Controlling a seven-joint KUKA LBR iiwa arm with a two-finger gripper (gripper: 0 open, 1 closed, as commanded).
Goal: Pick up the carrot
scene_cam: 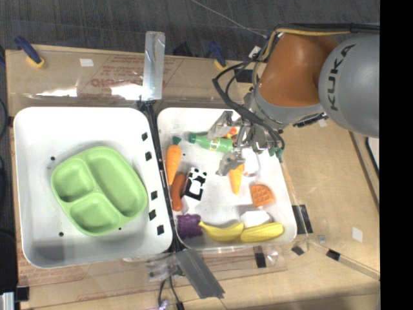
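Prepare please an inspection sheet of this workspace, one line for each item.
Surface: wooden bench bearing a left bin and a right bin.
Job's things: carrot lies along the right bin's left wall; a smaller orange piece sits just under the claw.
Clutter: green divided plate in the left bin; in the right bin a green bottle, black-and-white block, waffle, purple piece, banana, corn.
Grippers: claw low over the right bin's middle; grasp cannot be judged.
Cables: black cables loop beside the wrist.
Surroundings: dark carpet.
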